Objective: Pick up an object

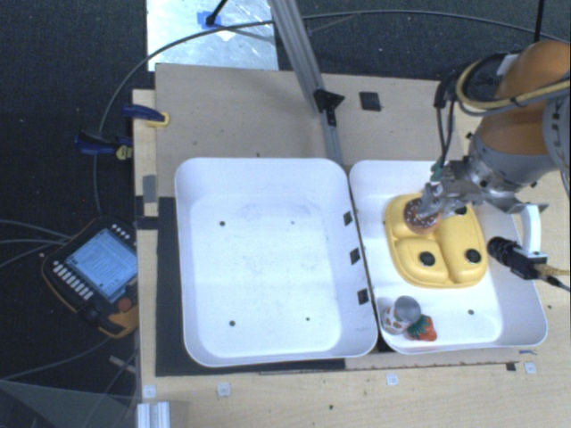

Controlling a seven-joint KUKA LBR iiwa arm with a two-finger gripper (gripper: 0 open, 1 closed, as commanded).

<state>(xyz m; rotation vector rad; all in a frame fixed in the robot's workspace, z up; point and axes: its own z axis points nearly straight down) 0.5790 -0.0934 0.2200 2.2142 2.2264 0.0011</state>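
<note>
- Camera view: we see the claw (428, 210) lowered into the right bin (526, 328), at the far left part of a yellow moulded object (437, 248), where a small round brownish patterned piece (417, 214) sits.
- We cannot tell whether the claw is apart or together; the wrist hides it from this angle, and nothing shows plainly gripped.
- We judge the task to be mid-attempt: the arm (522, 123) has reached an object, but nothing appears lifted. The yellow object lies flat on the bin floor, so the pick itself and the lift are left to do.
- The likely target is either the yellow object or the round piece on it; we cannot say which.
- The yellow object looks like smooth, rounded plastic, wide and low, with two dark spots on its near half. It fills the middle of the right bin. We would expect it to be awkward for a narrow grip.
- Near the front left corner of the same bin lie a small grey round thing (407, 308) and a red and green item (423, 328), touching or just beside each other.
- The left bin (192, 239) stands beside it on the counter (241, 114), with a handheld pendant (94, 270) off to the left.
</note>
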